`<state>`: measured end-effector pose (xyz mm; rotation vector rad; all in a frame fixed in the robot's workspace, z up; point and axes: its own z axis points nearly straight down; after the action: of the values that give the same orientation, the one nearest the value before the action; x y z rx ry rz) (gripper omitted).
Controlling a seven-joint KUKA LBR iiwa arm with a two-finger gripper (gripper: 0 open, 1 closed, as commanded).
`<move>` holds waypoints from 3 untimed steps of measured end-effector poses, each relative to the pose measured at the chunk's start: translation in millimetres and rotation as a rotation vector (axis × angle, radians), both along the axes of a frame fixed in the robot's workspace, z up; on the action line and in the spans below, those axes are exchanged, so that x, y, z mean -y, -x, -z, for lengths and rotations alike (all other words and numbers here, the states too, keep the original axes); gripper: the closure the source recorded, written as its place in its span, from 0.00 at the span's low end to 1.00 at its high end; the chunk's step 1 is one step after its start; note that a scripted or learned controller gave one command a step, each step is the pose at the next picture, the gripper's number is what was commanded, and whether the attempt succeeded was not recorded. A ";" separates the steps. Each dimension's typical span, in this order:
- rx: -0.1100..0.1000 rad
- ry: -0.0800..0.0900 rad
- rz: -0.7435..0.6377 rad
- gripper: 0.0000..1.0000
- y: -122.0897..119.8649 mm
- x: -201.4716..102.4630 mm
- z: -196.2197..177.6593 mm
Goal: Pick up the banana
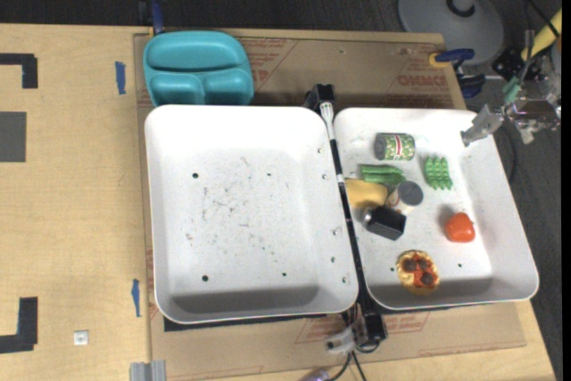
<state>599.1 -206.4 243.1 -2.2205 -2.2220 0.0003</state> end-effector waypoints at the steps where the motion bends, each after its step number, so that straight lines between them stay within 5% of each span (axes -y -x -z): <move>1: -0.003 -0.002 0.250 0.00 37.6 -52.1 67.9; 2: 0.019 0.002 0.179 0.00 52.9 -80.7 113.1; 3: 0.023 0.001 0.163 0.00 61.4 -86.4 116.8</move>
<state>537.7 -120.0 126.3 -2.4066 -2.0453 -0.0250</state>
